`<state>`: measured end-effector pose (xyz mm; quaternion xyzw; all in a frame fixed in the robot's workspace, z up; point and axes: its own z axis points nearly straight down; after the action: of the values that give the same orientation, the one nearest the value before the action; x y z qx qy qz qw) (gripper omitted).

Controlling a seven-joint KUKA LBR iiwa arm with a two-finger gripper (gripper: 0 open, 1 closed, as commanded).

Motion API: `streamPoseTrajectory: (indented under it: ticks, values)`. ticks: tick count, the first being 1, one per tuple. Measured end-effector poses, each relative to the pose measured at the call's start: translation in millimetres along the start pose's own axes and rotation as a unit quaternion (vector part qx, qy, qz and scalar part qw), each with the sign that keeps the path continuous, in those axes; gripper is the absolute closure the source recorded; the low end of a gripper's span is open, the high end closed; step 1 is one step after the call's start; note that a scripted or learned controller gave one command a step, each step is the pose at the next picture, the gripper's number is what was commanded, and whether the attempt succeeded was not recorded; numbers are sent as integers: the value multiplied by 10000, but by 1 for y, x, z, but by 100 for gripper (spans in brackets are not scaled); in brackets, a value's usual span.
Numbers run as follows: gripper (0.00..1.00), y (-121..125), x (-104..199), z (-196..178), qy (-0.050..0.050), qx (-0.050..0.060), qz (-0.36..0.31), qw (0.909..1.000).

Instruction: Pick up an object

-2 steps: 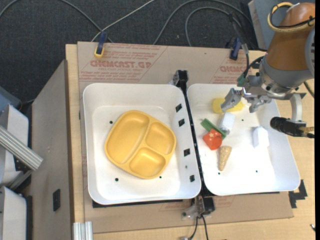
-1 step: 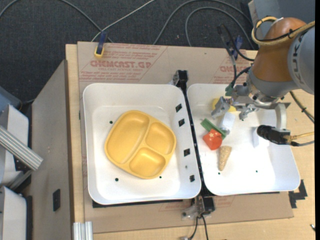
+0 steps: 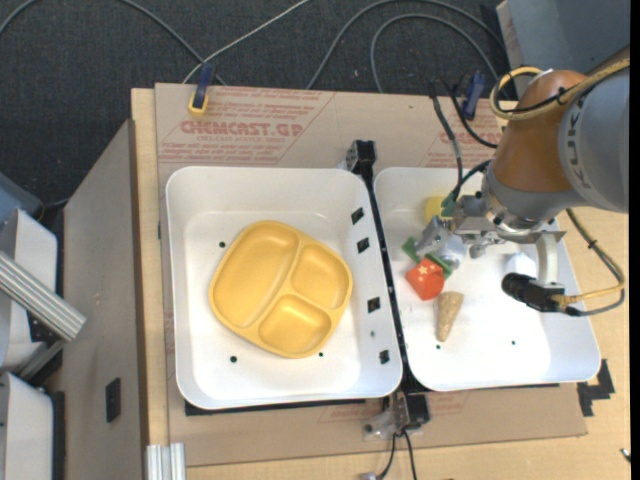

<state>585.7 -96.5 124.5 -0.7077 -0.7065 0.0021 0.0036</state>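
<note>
In the left bin (image 3: 190, 288) we see a yellow divided plate (image 3: 281, 287) lying near its middle. In the right bin (image 3: 560, 353), close to the left wall, a toy strawberry (image 3: 426, 279) sits beside a tan cone (image 3: 448, 314), with something green (image 3: 428, 249) just above. The hand (image 3: 462, 233) hovers over the bin's upper left; we cannot tell how far it is open.

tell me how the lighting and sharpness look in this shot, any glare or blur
In the camera view the light is even and soft; the yellow tray and strawberry look sharp, with faint shadows under them. The white bins are bright, near washed out. The arm's orange band shows a small sheen, and the gripper area is slightly soft and cluttered.
</note>
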Motion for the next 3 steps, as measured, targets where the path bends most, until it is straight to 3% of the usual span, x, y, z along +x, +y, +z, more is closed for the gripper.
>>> streamPoseTrajectory:
  ticks: [1,2,3]
  values:
    - [100,2,1,-15,-2,-40,-5,10000]
    - [100,5,-5,-77,-16,-68,-14,10000]
    - [100,6,-4,-90,-12,-55,-15,10000]
